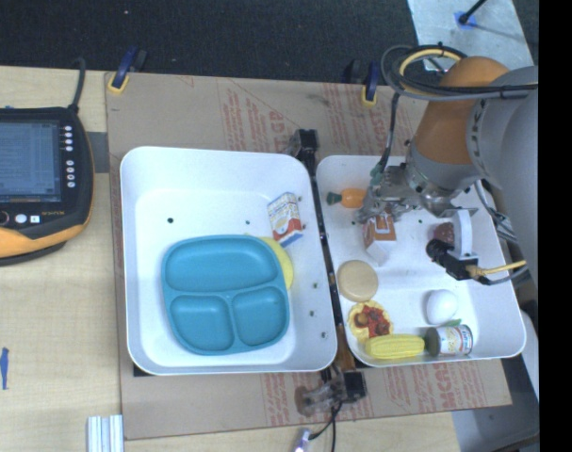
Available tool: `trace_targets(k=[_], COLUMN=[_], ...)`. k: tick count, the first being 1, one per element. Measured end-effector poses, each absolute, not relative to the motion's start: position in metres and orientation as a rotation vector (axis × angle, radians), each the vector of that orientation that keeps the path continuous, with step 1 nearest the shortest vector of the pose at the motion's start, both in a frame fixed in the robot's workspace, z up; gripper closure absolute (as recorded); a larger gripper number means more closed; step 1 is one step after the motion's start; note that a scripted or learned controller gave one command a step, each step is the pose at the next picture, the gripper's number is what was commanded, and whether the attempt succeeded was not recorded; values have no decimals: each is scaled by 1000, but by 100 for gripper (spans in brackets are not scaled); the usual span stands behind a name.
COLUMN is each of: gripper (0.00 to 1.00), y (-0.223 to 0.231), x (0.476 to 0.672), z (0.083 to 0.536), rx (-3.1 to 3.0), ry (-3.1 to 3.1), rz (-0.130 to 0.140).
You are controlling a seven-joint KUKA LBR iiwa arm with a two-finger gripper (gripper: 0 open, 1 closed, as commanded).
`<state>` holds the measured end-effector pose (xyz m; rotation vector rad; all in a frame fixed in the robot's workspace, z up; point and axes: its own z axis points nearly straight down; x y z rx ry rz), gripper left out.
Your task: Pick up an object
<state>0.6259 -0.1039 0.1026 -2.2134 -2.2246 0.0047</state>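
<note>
Brown carton (381, 230), upright, small, directly under the hand (387, 207).

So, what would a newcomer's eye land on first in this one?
Probably the big blue divided tray in the left bin. Next, the arm's gripper low in the right bin, right over a small brown item, with toy corn near the front edge.

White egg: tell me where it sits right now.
In the camera view the white egg lies in the right bin, toward its near right corner, just above the small jar and right of the corn cob.
</note>
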Motion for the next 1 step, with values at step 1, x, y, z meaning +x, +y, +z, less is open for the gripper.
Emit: trace_targets(k=[1], gripper=[100], y=[-40], x=[595], z=[193], rx=[-2215], ry=[-2225], rz=[0])
